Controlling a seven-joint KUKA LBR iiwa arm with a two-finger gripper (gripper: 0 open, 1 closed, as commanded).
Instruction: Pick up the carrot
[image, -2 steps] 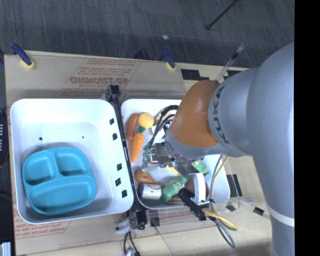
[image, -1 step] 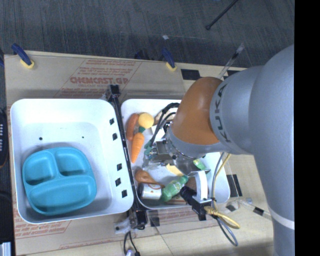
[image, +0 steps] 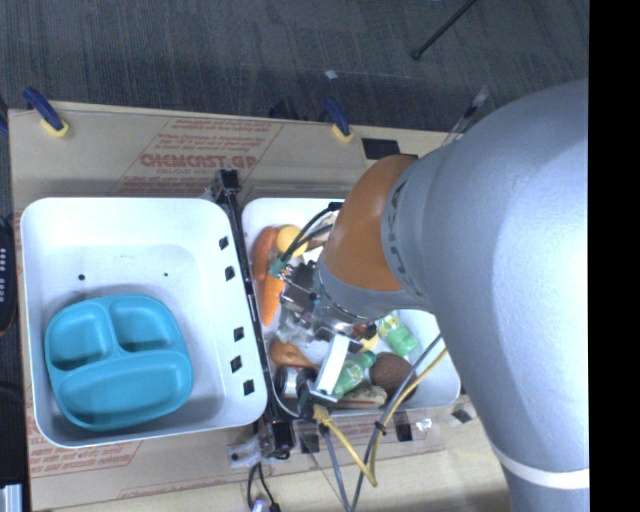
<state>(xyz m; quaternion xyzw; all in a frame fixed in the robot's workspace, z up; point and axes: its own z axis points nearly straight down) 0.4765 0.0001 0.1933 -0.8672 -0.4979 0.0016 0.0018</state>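
The claw (image: 312, 335) sits low over the middle of the right bin (image: 440, 330), buried under the wrist and the orange band, and you cannot tell what state it is in. The carrot (image: 268, 280) lies along that bin's left wall, long axis running from the far edge toward the near one, just beside the black divider (image: 245, 290) between the 2 bins. To do this step well, I'd judge you need to shift left toward that wall and line up across the carrot's narrow width, taking it near its thick middle. Room is tight: the wall and divider crowd 1 side, and a yellow item (image: 288, 238) touches or nearly touches the carrot's far end. A green bottle (image: 398, 338) and a brown round thing (image: 390, 372) fill the near right corner, with loose cables (image: 350, 440) trailing over the near edge. The left bin (image: 120, 230) holds a blue tray (image: 118, 358) in its near left corner, with open floor at the far edge
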